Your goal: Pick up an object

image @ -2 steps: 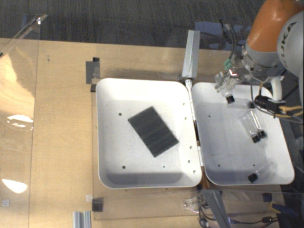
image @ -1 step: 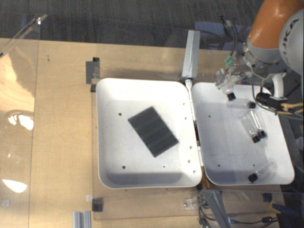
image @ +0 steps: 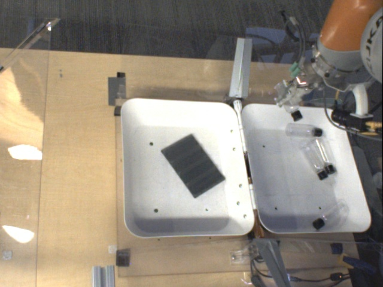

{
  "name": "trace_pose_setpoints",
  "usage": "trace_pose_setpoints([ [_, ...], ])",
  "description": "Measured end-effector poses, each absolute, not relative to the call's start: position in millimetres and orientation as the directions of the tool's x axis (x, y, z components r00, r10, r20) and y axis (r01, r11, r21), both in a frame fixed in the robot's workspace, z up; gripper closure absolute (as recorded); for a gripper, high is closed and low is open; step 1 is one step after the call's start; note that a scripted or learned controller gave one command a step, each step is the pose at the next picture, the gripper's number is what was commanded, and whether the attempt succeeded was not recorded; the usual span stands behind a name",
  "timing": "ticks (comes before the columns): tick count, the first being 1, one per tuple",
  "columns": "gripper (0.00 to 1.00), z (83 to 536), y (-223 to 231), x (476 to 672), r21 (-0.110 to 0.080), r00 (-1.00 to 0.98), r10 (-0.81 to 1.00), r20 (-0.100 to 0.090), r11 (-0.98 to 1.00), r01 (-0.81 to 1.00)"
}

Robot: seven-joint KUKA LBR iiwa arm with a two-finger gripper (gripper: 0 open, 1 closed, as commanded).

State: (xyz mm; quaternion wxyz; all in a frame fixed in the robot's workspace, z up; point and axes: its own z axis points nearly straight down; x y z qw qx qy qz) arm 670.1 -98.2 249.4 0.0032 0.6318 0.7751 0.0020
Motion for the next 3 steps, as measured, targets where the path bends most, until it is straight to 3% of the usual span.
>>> trace_pose_setpoints([
  [3, 1.00, 266, -102, 671.9, 0.013, -0.195, 0.981, -0.003, 0.195, 0.981],
])
